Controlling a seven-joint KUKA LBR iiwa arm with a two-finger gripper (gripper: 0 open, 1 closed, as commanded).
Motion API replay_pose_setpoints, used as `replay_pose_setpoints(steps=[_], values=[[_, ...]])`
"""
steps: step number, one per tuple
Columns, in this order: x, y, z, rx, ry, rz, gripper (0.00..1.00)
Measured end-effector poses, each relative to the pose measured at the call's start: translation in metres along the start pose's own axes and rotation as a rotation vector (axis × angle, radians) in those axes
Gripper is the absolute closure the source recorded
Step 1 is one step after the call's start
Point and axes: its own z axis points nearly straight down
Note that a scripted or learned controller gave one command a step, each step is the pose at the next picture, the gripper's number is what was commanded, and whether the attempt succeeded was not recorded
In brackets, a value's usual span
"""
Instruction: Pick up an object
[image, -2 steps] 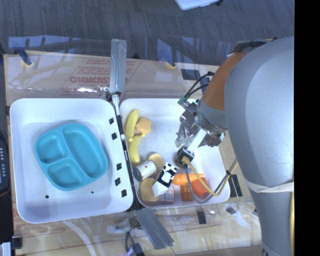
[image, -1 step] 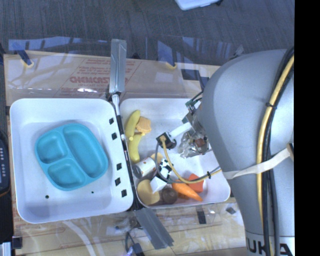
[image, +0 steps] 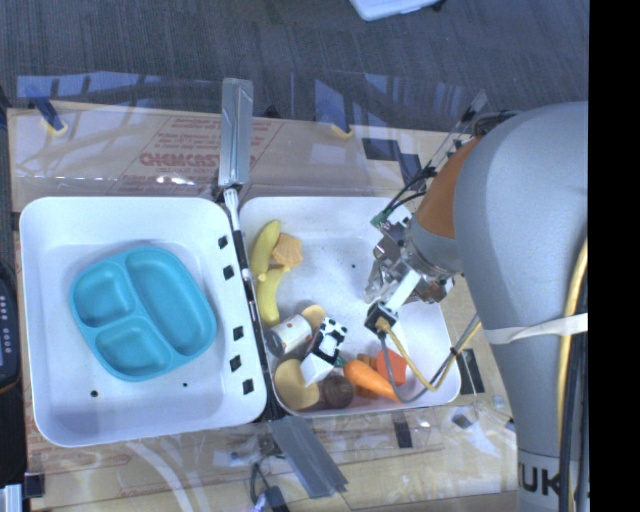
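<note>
Camera view: nearest the lens, in the front corner of the right bin (image: 330, 205), lies a cluster of toy food. An orange carrot (image: 368, 377) lies in front of the gripper (image: 384, 266) and slightly to its left, with a second, smaller orange piece (image: 396, 366) touching it on the arm's side. Left of the carrot and against it sits a dark brown round piece (image: 337, 392), and beyond that a pale yellow piece (image: 292, 381) rests by the bin's front wall. A small black-and-white toy (image: 328, 343) lies just behind these, beside a short can (image: 292, 332) tipped on its side. All of these are near the gripper but apart from it.

The gripper hangs over a bare patch of the right bin's floor, in the half nearer the arm. Nothing shows in its grasp, and I cannot tell whether it is set wide or narrow.

Farther back and well to the gripper's left, a yellow banana (image: 265, 265) lies along the wall that divides the bins, with a tan, cracker-like piece (image: 288, 251) touching its upper end.

Across that wall, the left bin (image: 60, 230) holds a blue divided plate (image: 143, 312), well apart from the gripper. Both bins rest on the desk (image: 120, 150).
</note>
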Motion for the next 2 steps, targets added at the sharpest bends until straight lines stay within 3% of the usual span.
replay_pose_setpoints(steps=[1, 2], values=[[0.0126, -0.0209, 0.0046, 0.003, -0.002, 0.135, 1.0], [0.0129, -0.0211, 0.0044, 0.003, -0.001, 0.135, 0.0]])
